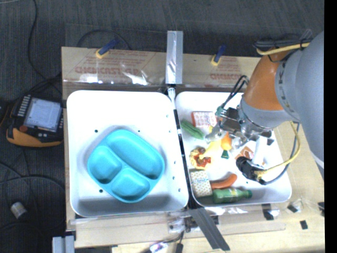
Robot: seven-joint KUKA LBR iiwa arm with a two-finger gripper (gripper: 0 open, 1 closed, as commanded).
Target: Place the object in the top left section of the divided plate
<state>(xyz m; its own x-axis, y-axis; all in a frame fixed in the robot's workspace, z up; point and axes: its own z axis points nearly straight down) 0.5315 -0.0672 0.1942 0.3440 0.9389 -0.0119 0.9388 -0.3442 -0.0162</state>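
The blue divided plate (122,168) lies in the left bin (79,120), rotated, with three sections that hold nothing. My gripper (227,137) hangs low over the right bin (279,186), in the middle of a heap of toy food. A small orange carrot-like piece (226,140) with a green tip sits directly under it, touching or very close; the wrist body hides whether it is held. The arm's orange band (263,91) is just up and to the right of the gripper.
The right bin also holds a red-and-white box (202,119), a green pod (192,129), a yellow-and-red piece (199,156), a waffle-like square (200,181), a sausage (224,181) and a green bottle (231,195). A ridge (178,136) divides the bins.
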